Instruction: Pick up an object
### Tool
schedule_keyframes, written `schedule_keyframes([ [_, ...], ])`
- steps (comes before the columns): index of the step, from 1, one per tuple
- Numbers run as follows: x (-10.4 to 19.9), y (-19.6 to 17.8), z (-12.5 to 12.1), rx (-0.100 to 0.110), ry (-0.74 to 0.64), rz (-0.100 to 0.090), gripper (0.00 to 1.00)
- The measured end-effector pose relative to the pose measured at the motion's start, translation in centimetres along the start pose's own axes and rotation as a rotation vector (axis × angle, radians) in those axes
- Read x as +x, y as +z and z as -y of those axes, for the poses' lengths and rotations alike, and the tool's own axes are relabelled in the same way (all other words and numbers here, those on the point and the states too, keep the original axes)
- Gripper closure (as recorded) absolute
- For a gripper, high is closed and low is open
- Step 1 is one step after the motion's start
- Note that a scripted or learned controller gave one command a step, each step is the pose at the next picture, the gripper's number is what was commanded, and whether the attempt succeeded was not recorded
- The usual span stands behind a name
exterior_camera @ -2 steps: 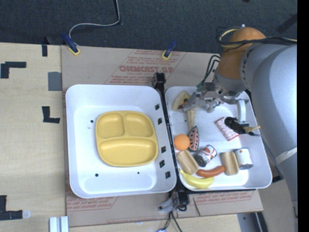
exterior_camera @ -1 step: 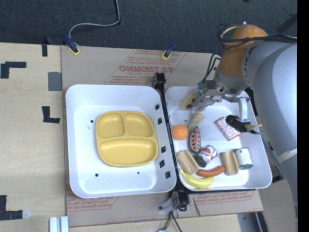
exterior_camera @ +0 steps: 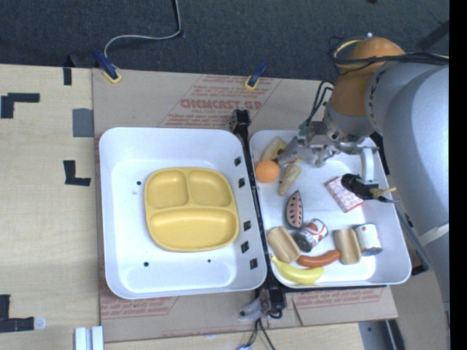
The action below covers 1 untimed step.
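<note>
My jaws point(exterior_camera: 303, 150) hang over the right white bin point(exterior_camera: 387, 268), at the pale corn-cob-shaped plastic toy point(exterior_camera: 290, 175) beside the orange ball point(exterior_camera: 266, 170). Can't tell if they're open. Toy's likely light, rigid, slick: grip across its narrow middle.

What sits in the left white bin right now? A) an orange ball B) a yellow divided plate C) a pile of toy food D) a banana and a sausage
B: the yellow divided plate lies alone in the left bin, while the toy food, such as the banana, is in the right bin.
</note>
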State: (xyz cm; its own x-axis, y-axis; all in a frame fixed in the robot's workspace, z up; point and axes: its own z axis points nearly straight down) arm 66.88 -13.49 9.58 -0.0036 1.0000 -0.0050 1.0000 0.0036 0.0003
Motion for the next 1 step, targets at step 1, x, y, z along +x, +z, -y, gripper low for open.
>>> schedule_keyframes([
  [1, 0.02, -0.97, -0.01, 0.000, -0.001, 0.001, 1.00],
])
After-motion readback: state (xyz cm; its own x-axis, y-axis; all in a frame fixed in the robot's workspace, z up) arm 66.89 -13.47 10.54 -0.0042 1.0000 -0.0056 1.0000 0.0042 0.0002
